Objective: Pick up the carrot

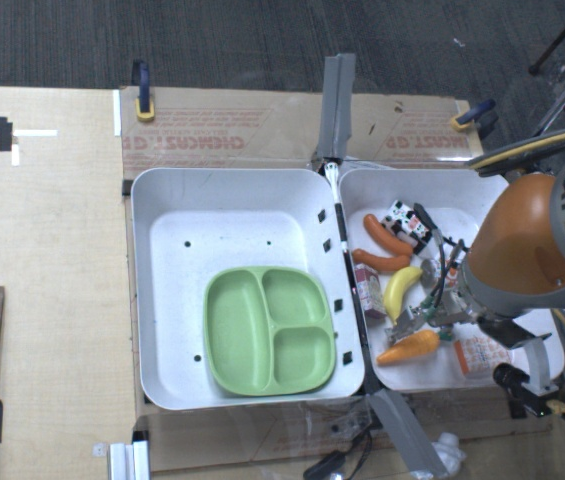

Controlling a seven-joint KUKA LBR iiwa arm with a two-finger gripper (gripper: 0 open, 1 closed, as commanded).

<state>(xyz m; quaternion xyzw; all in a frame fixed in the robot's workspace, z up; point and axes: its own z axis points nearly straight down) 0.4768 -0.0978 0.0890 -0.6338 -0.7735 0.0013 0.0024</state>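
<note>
The carrot (pixel 409 346) is orange and lies near the front edge of the right bin (pixel 482 200), its thicker end pointing right. My gripper (pixel 425 315) hangs just above the carrot's right half, close to it or touching it. I cannot see whether it holds the carrot. The grey arm with its orange band (pixel 520 236) comes in from the right and hides the bin's right side.
A yellow banana (pixel 400 290) lies just left of the gripper. Behind it are two reddish sausages (pixel 386 234) (pixel 382 261) and a small black and white item (pixel 408 218). A packet (pixel 479 354) lies right of the carrot. The left bin (pixel 162 268) holds a green divided plate (pixel 270 330).
</note>
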